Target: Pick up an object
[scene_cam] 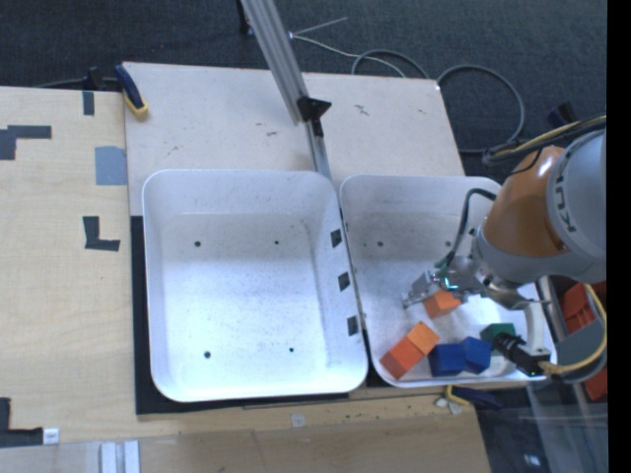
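Note:
My gripper [431, 290] is low inside the right bin [394, 200], near its front right part, with the grey and orange arm reaching in from the right. A small orange block [444, 303] lies right at the gripper's tip, touching or nearly touching it; I cannot tell whether it is held. In the bin's front corner lie an orange block [421, 339], a red-orange block [397, 362], two blue blocks [449, 359] and a green piece [500, 334].
The left bin [163, 264] stands beside the right one, their walls meeting in the middle. A metal rail [281, 52] slants down from the top to the bins' shared back edge. Cables loop behind the right bin.

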Controlling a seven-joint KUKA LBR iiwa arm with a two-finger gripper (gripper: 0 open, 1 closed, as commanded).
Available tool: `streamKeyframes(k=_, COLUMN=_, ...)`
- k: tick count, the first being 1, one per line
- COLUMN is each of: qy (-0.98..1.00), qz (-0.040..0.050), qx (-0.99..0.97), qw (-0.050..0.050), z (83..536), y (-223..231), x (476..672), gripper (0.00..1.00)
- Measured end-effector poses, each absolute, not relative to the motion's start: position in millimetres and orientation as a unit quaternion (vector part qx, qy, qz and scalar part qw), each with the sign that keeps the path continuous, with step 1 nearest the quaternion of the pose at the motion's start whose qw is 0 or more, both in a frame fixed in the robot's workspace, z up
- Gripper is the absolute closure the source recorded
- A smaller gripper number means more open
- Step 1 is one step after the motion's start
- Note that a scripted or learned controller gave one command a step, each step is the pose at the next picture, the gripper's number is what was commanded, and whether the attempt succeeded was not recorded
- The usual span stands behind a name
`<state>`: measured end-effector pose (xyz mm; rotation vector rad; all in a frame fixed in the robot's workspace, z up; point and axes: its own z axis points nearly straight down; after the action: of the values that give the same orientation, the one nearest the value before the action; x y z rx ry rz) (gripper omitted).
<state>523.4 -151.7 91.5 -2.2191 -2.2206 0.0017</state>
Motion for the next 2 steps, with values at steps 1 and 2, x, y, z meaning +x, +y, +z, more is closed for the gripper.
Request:
streamKeyframes(k=1, qy=-0.708, qz=0.0010, qx=-0.706, qw=0.002, z=101, y=-151, x=523.0, gripper=1.00)
streamKeyframes(k=2, qy=-0.711, qz=-0.0028, qx=-0.704, qw=-0.001, z=196, y=-63, x=530.8, gripper=1.00)
